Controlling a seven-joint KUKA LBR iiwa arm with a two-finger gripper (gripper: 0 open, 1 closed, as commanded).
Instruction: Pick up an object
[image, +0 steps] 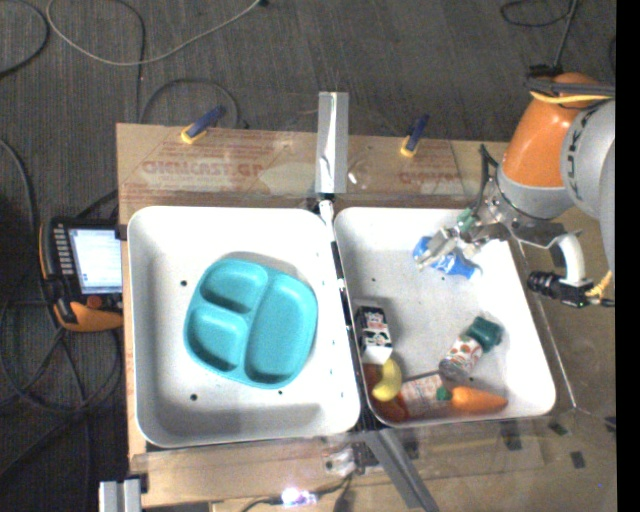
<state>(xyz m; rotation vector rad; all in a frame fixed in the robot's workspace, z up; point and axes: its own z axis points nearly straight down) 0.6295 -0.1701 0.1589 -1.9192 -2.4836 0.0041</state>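
My gripper hangs over the back of the right bin, reaching in from the right below the orange band. A crumpled blue and white object lies directly at its tip, touching or just under it; I cannot make out whether it is held. Toward the bin's front lie a small black and white carton, a yellow item, an orange carrot, a small bottle with a teal cap and a flat packet.
The left bin holds a teal divided tray. A metal post stands behind the wall between the bins. A handheld pendant sits off the bench at the left.
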